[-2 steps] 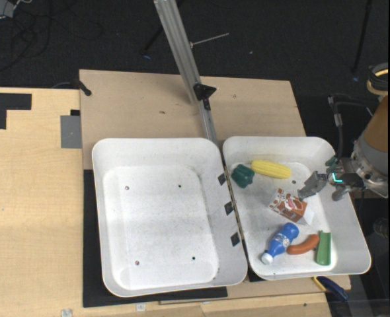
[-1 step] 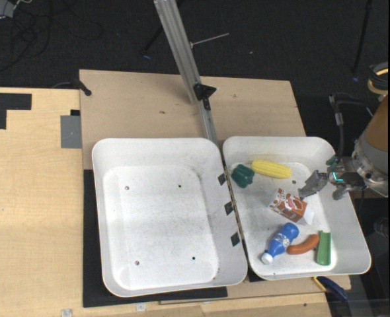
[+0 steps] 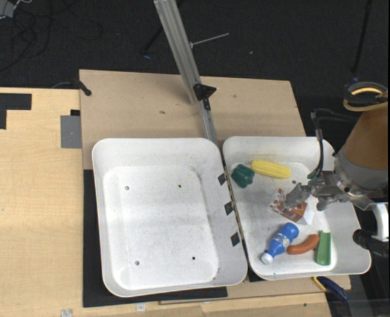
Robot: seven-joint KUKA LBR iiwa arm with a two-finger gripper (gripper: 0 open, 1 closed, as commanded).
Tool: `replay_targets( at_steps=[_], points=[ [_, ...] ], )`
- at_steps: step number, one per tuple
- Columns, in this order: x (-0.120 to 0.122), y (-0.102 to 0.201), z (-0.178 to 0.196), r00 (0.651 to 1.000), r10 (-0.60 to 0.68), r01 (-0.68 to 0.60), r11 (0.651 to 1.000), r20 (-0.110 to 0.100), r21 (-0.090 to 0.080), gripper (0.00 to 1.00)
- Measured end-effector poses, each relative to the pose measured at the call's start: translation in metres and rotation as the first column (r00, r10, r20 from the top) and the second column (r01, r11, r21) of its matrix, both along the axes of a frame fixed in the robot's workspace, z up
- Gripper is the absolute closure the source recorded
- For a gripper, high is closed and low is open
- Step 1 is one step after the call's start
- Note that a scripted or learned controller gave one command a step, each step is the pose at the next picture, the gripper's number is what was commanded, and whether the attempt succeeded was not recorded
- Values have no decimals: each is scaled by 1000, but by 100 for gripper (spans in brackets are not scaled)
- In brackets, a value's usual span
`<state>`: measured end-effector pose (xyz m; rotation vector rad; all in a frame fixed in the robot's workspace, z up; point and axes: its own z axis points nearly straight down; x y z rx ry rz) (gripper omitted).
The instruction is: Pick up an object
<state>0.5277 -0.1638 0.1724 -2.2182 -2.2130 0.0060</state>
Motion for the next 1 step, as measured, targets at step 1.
replay_targets(
  at_steps=[1],
  points=[
    [-9,7,-59,1000,2,-2,1000,-1,0,0]
  ],
)
